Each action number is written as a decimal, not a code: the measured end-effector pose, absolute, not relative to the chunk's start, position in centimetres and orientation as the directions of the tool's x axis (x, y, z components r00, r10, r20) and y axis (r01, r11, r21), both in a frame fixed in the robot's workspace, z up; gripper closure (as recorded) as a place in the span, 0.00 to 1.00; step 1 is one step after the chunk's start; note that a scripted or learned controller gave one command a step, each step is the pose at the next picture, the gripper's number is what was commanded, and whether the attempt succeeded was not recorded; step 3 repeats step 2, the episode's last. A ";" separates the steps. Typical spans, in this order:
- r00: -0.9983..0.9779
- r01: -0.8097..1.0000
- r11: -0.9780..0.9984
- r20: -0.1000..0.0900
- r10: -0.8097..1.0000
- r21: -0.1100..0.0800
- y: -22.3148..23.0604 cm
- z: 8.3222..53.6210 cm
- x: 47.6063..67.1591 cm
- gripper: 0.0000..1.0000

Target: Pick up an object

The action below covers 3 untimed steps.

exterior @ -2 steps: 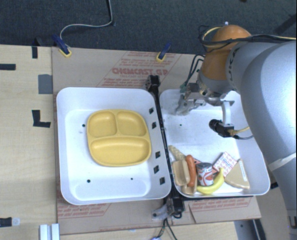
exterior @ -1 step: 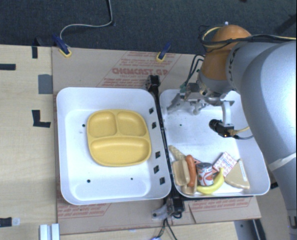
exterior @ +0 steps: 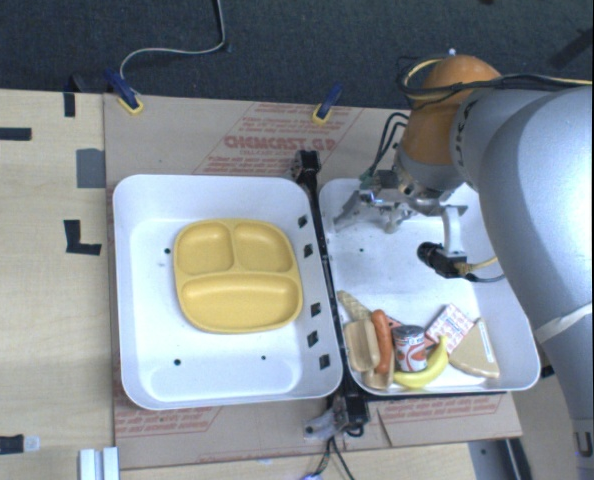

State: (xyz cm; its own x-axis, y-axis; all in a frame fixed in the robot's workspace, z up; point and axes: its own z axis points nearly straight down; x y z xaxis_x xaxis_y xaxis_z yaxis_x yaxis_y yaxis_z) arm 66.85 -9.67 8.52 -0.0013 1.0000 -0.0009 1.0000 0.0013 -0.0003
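We cannot tell the gripper's (exterior: 382, 211) state above the right bin (exterior: 397, 258). The banana (exterior: 424, 368), lower right, looks light, soft, slippery; we would grasp mid-curve.

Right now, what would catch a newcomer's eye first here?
The big grey arm with its orange band looms over the right bin. A yellow divided plate sits alone in the left bin. Toy food, including a banana and hot dog, crowds the right bin's near edge.
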 end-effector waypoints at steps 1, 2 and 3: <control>-0.001 1.000 0.001 -0.002 1.000 0.000 -9.5 8.5 66.9 0.00; -0.001 1.000 0.001 -0.003 1.000 0.002 -9.5 9.6 66.9 1.00; -0.001 1.000 0.001 -0.003 1.000 0.002 -9.5 9.6 66.9 1.00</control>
